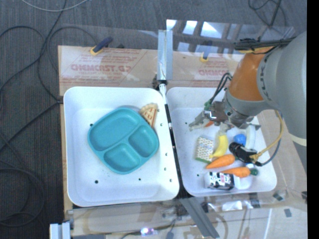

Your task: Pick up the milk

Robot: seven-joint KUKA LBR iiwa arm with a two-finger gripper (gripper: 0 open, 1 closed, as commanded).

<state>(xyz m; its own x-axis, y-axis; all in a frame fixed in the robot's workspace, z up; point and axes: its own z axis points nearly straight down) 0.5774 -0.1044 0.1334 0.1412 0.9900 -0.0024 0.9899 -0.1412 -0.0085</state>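
Low in the right bin (185,148), at the frame's lower right, the milk carton (221,181) lies flat below two carrots (220,162), probably light, stiff and slick, best pinched across its narrow sides, while the gripper (207,119) hovers above, splayed and empty.

Faint red printed lettering (101,68) runs upside down along the cardboard sheet (75,59) behind the left bin, well away from the gripper (212,117); its letters cannot be made out with certainty. A second red print (213,72) sits just behind the gripper, partly hidden and unreadable.
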